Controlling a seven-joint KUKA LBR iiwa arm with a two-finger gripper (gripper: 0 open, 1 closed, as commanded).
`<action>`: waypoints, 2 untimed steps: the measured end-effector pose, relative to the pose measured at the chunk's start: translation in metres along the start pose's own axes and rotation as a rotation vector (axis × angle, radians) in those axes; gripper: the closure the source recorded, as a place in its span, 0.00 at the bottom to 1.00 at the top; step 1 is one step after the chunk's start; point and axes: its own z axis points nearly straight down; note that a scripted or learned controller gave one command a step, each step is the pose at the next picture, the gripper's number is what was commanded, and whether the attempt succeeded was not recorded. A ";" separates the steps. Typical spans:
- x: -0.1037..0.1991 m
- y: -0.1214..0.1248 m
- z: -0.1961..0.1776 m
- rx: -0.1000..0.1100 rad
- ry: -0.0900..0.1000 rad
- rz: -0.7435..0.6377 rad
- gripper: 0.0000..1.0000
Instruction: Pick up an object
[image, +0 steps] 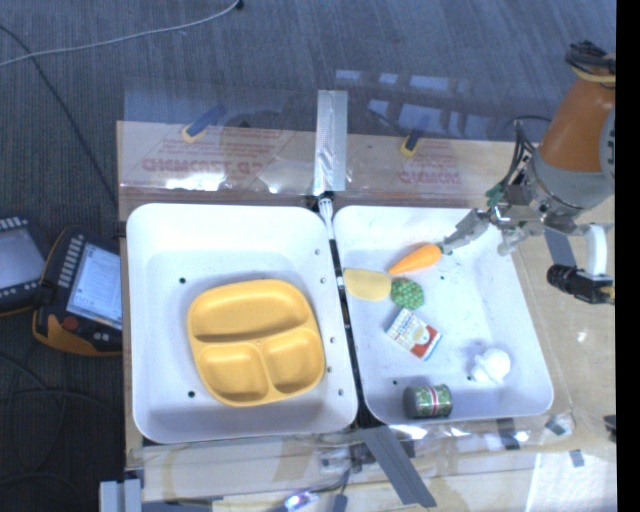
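Your arm (575, 130) comes in from the far right, the orange band high near the frame's corner and the grey wrist angled down and leftward over the far right corner of the right bin (520, 300). The gripper (462, 235) reaches out low toward the bin's far side, its tip just beside the thick end of the carrot (415, 259). You cannot tell from this slant whether the fingers are spread or pressed together, and nothing shows between them.

The carrot lies tilted in the far part of the right bin. Just left of it, against the wall between the bins, sits a yellow lemon-like piece (366, 285), with a green knobbly piece (407, 294) touching it on the right. Nearer to you lies a small red-and-white carton (413, 334), a white crumpled object (490, 366) to its right, and a green can (428, 401) on its side at the near wall.

In the left bin (160, 300) rests a yellow divided tray (257, 340).
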 end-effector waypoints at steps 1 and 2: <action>0.051 0.032 0.077 0.001 -0.002 -0.133 0.00; 0.055 0.028 0.120 -0.014 -0.007 -0.111 0.00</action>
